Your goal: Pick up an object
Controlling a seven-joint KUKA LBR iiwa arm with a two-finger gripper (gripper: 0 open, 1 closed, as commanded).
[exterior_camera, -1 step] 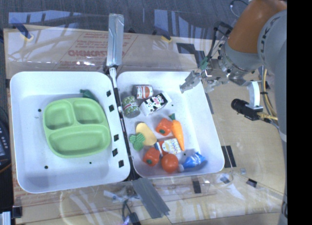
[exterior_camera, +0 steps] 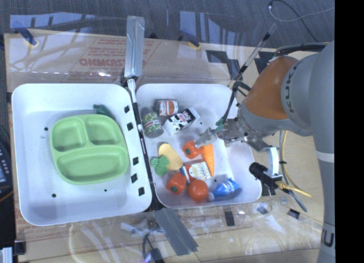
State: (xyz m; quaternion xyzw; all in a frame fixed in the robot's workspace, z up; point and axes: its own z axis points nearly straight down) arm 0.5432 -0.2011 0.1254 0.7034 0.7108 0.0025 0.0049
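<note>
Camera view: the gripper (exterior_camera: 211,135) hangs low in the right bin (exterior_camera: 187,92), just beside the carrot (exterior_camera: 207,156); whether it is released or clenched cannot be told. For a clean pick, centre over the carrot, clear of the milk carton (exterior_camera: 182,120) and tomato (exterior_camera: 198,190), then descend squarely.

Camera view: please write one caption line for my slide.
KUKA arm's gripper low over the toy food in the right bin; green tray in the left bin.
</note>
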